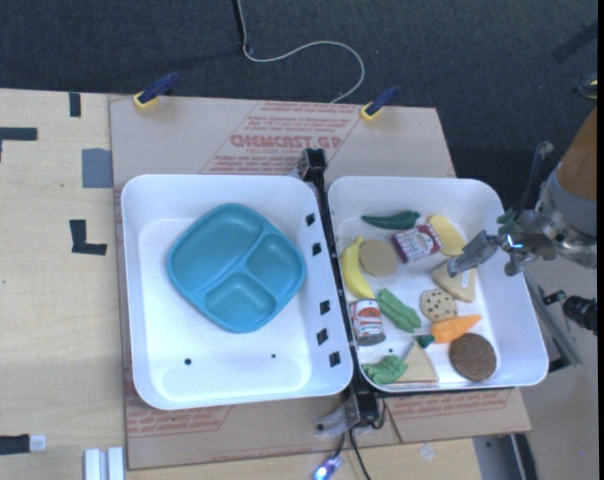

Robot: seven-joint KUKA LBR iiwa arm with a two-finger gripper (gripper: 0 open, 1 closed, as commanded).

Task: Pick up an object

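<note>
Two white bins side by side on the tabletop (42,268). Left bin (152,368) holds a blue divided plate (237,266), sitting toward 10 o'clock in it. Right bin (517,353) packed with toy food – no single target named, so anything in there counts.

Rundown of the right bin by clock face: green pepper (390,219) at 12, yellow lemon (448,233) around 1, small packet (415,243) just beside it, banana (355,269) at 9, little can (368,321) around 8, cookie (438,304) near centre, carrot (452,329) at 5, brown patty (472,356) also down at 5, sandwich wedge (414,366) at 6.

Pincer (502,245) sitting at 3 o'clock of that bin, over the rim, one grey finger (469,258) reaching in toward a tan wedge (457,284). Can't tell whether fingers are apart or together – too blurry. Nothing visibly held.

Tips for the grab, just a judgement: go for the nearest piece, probably the tan wedge or lemon. Crowded pile, so come straight down, straddle one item only, avoid nudging the cookie and carrot alongside. Flat pieces likely slip – get fingers low against the bin floor before squeezing, then lift slowly.
</note>
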